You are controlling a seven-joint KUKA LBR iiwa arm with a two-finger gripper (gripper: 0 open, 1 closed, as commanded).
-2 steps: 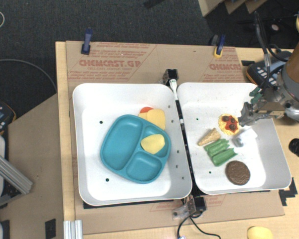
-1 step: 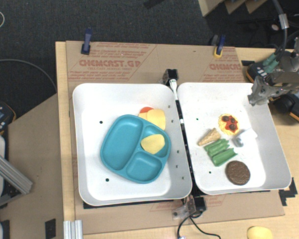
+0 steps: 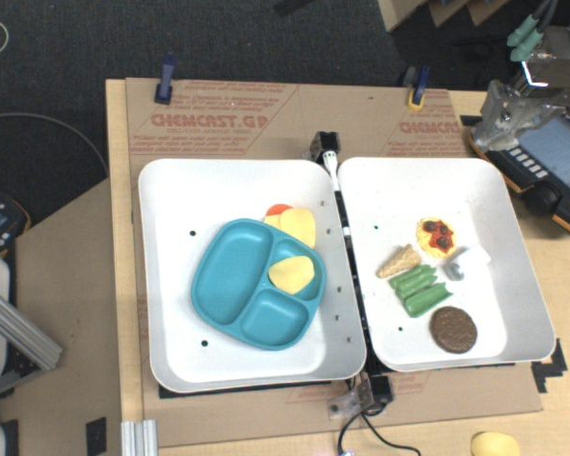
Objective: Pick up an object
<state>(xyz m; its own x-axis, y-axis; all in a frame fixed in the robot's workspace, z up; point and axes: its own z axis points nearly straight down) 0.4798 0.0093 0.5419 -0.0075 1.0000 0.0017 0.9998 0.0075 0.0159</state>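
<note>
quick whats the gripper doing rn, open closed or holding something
gripper: cannot be told; it sits beyond the far corner of the right bin.

The left bin [image 3: 161, 255], in the centre-left of the frame, holds a teal divided plate [image 3: 239, 288] lying flat and turned at a slant. A pale yellow piece [image 3: 291, 274] rests in its right-hand compartment. Just beyond the plate's upper right rim lies a second yellow piece [image 3: 300, 224], with a small orange-red piece [image 3: 278, 210] touching its upper left edge.

The right bin [image 3: 494, 207], in the centre-right of the frame, holds a loose cluster. A small round pizza-like piece [image 3: 436, 237] with red topping lies uppermost. A tan wedge [image 3: 399, 261] lies to its lower left, a small grey piece [image 3: 454, 269] to its lower right. Green pods [image 3: 420, 289] lie below the wedge, and a brown round cookie [image 3: 453, 330] lies lowest.
</note>
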